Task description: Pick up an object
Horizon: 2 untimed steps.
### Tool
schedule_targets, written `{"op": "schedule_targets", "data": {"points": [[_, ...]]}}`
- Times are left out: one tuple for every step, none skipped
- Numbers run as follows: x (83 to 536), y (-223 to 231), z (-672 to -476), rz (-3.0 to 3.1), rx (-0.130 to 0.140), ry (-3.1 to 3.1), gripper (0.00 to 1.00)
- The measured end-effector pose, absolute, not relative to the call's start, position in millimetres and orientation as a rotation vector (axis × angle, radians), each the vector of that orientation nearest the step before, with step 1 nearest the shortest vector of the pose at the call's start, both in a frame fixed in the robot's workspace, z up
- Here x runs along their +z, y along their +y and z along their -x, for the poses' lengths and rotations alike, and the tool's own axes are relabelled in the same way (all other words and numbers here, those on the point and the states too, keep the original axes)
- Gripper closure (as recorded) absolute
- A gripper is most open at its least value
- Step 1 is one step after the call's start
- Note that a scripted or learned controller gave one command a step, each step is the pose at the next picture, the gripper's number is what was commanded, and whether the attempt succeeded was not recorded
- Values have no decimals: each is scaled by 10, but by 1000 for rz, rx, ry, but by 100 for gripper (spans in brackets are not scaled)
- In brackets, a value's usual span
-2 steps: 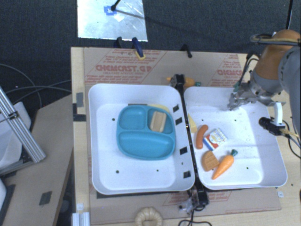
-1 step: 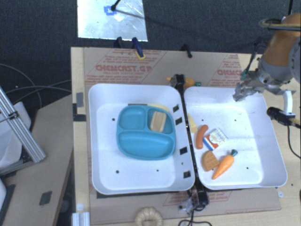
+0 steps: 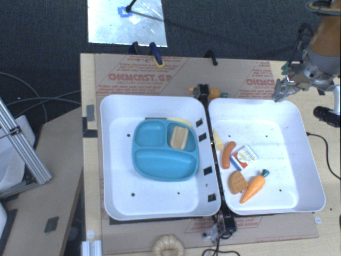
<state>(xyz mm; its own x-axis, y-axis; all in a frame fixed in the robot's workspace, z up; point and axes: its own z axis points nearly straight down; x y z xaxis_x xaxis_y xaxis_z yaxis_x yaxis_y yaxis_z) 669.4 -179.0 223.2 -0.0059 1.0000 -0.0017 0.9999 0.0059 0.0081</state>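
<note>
A table (image 3: 245,71) topped with printed cardboard is carrying two shallow white bins side by side. The left bin (image 3: 114,143) is holding a blue divided plate (image 3: 160,159), and a tan bread-like slice (image 3: 179,137) is resting in the plate's upper right compartment. The right bin (image 3: 298,159) is holding the loose items, all gathered in its lower left part: an orange sausage (image 3: 228,154) is lying nearest the divider, a small white packet with red and blue print (image 3: 244,156) is sitting just beside it, a brown cookie-like piece (image 3: 237,182) is lying below them, and a toy carrot (image 3: 253,187) with a green top is lying tilted just beside that piece. The grey arm (image 3: 322,47) with its orange band is reaching in at the upper right, and its gripper (image 3: 281,91) is hovering over the far rim of the right bin, well apart from the items. Whether the fingers are spread or pressed together cannot be told from here; nothing is visible between them.
</note>
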Motion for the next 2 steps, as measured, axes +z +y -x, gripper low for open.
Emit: {"op": "schedule_targets", "data": {"points": [[2253, -1789, -6705, -2212, 3, 2225, 100], [2160, -1280, -6470, -2213, 1, 2231, 100]]}}
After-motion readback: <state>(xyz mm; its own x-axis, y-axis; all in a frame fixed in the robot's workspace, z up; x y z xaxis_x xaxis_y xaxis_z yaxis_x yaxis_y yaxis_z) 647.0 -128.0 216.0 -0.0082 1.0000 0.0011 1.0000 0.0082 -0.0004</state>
